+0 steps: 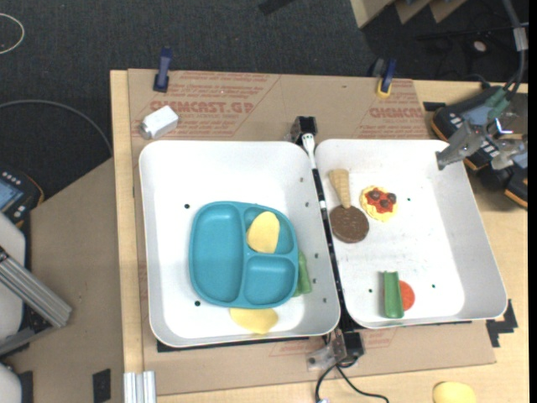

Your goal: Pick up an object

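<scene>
The right bin [470, 250] holds a tan cone with a brown scoop [346, 217], a small yellow pizza with red toppings [379, 202], and a green stick [391, 294] lying against an orange-red piece [406, 295]. In the left bin [159, 225] lies a blue divided plate [222, 259] with a yellow piece [263, 232] in its upper right compartment. Another yellow piece [253, 317] lies just below the plate, and a green piece [303, 277] shows at its right edge. My gripper [463, 147] hangs over the right bin's far right corner, apart from all the objects.
A black bar [317, 193] runs between the two bins. A white block [159, 122] and two blue clamps [163, 70] [385, 75] sit on the cardboard behind the bins. A yellow item [453, 392] lies on the bench at the front right.
</scene>
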### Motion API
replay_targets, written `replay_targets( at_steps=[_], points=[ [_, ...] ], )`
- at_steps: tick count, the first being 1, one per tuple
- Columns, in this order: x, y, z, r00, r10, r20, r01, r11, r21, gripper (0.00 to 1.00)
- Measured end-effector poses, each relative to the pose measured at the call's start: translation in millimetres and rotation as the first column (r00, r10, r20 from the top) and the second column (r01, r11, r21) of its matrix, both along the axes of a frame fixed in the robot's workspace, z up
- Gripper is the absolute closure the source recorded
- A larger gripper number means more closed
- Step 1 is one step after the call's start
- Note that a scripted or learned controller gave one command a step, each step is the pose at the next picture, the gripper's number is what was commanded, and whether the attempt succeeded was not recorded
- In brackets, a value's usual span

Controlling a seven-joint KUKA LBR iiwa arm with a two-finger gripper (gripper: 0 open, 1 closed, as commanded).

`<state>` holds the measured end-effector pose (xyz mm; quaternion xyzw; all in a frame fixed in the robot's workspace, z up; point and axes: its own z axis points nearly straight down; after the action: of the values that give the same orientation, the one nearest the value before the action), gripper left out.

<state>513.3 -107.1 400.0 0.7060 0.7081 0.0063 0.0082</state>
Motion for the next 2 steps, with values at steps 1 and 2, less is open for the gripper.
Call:
replay_targets(
  at_steps=[1,2],
  points=[
    [8.5,41.4,123.5,1.000,0.002,-0.002,-0.002,1.000,0.001,0.00],
    [-33.8,91.9,-46.4,0.999,0.001,-0.040,-0.001,1.000,0.005,0.00]
  ],
)
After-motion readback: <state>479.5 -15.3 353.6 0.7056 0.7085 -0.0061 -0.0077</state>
